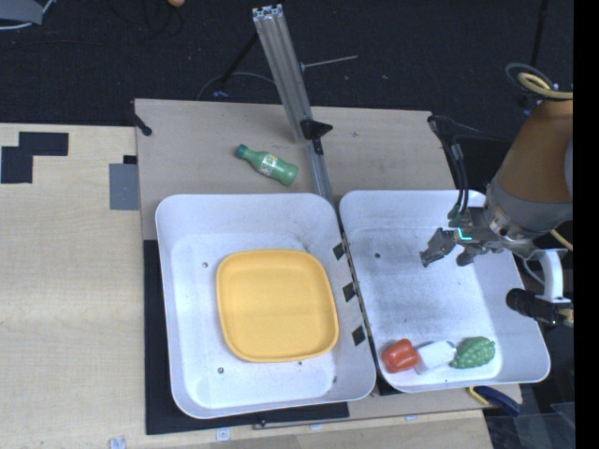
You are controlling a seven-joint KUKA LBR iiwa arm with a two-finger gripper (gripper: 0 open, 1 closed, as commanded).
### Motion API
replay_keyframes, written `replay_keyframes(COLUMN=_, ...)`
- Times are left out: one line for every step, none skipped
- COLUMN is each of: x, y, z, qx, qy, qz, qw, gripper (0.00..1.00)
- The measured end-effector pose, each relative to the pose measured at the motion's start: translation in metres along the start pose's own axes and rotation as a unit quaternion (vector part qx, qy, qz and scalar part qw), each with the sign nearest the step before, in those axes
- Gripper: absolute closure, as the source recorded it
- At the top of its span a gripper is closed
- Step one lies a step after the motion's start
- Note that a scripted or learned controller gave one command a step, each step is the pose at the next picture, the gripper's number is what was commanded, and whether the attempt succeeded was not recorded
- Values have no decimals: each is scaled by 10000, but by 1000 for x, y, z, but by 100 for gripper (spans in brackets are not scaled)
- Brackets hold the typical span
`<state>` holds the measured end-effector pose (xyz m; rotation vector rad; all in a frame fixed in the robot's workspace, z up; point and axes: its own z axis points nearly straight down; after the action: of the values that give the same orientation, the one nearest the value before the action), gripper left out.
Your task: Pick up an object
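Note:
Along the front edge of the right bin [412, 213] lie a red pepper-like object [401, 354], a small white object [436, 354] and a green bumpy object [474, 352], close together in a row. My gripper [450, 252] hangs over the right part of that bin, well behind the three objects. Its two dark fingers are spread apart with nothing between them. The grey arm with its orange band [543, 148] comes in from the right.
The left bin [178, 251] holds a yellow square plate [277, 304]. A green bottle [267, 164] lies on the bench behind the left bin. A metal rail [288, 64] slants up from between the bins.

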<state>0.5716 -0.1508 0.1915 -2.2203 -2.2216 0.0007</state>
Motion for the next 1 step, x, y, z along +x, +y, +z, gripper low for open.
replay_keyframes(x=0, y=0, z=0, qx=1, qy=0, qz=0, qw=10000, gripper=0)
